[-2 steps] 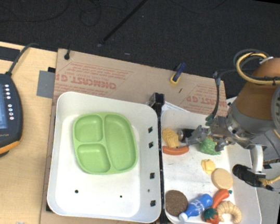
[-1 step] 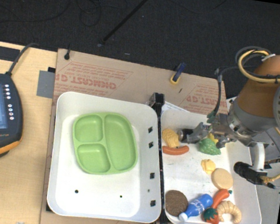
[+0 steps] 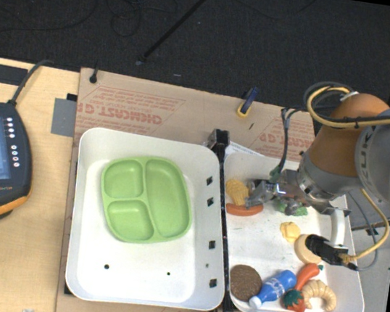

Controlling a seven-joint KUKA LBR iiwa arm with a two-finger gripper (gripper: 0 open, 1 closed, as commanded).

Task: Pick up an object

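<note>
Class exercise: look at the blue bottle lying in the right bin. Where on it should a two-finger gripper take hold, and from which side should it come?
Grip the blue bottle across its fat middle, coming straight down from above. It lies on its side, white cap toward the bin's near rim, so its length runs flat. Fingers should probably close across the short width, though the brown disc and orange carrot crowd either side.

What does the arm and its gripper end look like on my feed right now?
The arm is grey with a rounded orange band above the wrist. Black and yellowish cables loop over the orange section, and more trail down the arm's right side. The gripper is dark metal with small green parts.
</note>
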